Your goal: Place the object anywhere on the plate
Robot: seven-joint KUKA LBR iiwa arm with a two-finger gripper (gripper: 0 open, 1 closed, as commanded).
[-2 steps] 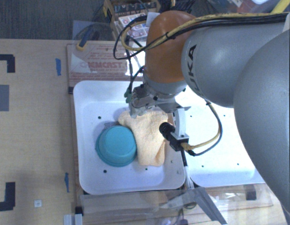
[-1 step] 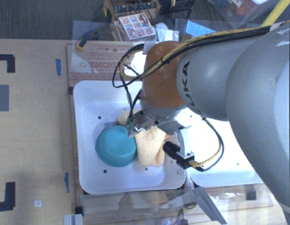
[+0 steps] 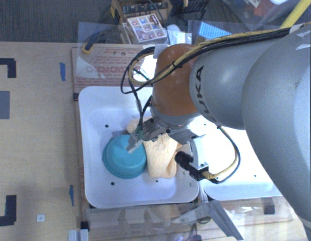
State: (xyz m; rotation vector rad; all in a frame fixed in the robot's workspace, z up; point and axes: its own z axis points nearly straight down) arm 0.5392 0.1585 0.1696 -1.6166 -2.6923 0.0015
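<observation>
Pale wooden tabletop (image 3: 34, 149) carried the left white bin (image 3: 92, 134); inside, the claw (image 3: 135, 142) hung over a round teal plastic plate (image 3: 124, 157) beside yellow cloth (image 3: 160, 159). Its grip couldn't be judged. Placement seemingly pending.

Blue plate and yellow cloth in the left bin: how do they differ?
The blue plate is round, rigid-looking and smooth; the yellow cloth is soft, crumpled and irregular. The plate lies nearer the bin's left wall, the cloth to its right, partly under the arm. The gripper hangs over the plate's edge. Both lie in the same bin, touching.
</observation>
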